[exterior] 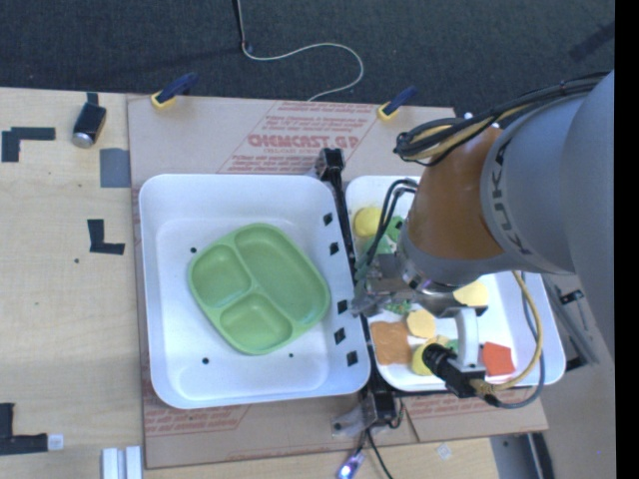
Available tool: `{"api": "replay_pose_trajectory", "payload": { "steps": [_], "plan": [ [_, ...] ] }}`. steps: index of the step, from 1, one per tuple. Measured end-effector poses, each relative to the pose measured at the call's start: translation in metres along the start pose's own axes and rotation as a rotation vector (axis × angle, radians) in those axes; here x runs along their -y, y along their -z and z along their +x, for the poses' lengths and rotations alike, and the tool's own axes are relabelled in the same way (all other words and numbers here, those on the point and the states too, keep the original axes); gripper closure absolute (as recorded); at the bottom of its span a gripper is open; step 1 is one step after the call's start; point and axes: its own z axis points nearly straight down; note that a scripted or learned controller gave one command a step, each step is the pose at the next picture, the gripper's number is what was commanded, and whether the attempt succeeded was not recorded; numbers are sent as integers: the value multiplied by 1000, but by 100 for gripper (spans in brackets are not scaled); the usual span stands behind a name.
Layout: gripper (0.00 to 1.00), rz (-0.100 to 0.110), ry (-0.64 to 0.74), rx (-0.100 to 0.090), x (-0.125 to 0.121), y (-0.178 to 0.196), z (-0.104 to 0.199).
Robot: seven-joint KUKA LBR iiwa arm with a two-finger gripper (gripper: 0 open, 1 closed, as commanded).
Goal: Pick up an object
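Claw (391, 302) sat low over right bin (534, 367) near its left edge; finger state couldn't be told. Green tray (260, 287) lay mid left bin (165, 297).

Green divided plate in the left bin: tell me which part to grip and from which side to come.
Judging from this view, grip the raised outer rim of the green divided plate, coming straight down from above. It lies flat in the left bin, so its broad face offers no hold. The rim corner nearest the bin divider sits closest to the arm's side.
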Motion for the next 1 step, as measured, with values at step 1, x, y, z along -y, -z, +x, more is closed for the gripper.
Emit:
{"api": "replay_pose_trajectory", "payload": {
  "steps": [1],
  "plan": [
    [100,-12,8,-2,-1,87,68]
  ]
}}
